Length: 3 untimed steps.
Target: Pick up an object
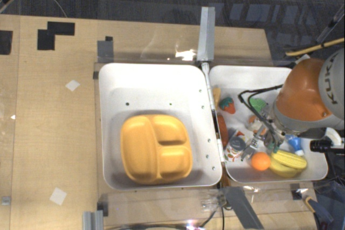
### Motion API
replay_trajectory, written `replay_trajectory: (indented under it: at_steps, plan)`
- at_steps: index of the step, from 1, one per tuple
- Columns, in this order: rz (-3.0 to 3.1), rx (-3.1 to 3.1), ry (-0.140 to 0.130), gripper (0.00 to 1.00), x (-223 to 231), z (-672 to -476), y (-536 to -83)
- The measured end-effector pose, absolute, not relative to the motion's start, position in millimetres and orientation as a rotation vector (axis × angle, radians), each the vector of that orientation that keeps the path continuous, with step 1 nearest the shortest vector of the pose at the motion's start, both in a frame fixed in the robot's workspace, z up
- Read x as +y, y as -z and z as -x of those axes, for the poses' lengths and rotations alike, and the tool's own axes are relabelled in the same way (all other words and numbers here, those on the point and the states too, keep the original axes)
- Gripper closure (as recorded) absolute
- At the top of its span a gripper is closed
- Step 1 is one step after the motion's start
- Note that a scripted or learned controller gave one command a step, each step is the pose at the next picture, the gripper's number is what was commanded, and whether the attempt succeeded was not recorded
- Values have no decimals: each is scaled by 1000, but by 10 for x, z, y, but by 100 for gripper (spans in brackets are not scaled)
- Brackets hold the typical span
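Fingers [253, 147]: spread cannot be told; gripper [257, 144] low in right bin [269, 74], among small items, nothing seen between them. Wooden bench [43, 116], dark carpet beyond. Orange ball [261, 161] just below gripper; banana [287, 162] beside it, long axis left-right. Yellow tray [156, 146] in left bin [151, 75].

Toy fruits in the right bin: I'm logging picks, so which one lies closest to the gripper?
The orange ball, just below the gripper; the yellow banana lies farther right, the red strawberry farther up.
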<state>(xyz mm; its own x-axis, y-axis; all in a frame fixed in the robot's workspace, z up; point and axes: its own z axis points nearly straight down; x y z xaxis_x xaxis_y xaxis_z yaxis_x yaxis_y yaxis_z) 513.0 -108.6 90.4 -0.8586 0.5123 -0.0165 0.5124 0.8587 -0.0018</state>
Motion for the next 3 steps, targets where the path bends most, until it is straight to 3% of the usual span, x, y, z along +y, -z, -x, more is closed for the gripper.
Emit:
replay_trajectory:
  at_steps: [1, 2, 3]
  plan:
    - [-1319, 2834, 6, 0, -1003, -5840, -896]
    - [-1926, 2472, -8, 0, -900, -6175, -878]
    - [-1678, 2641, -12, 0, -502, -6703, -1906]
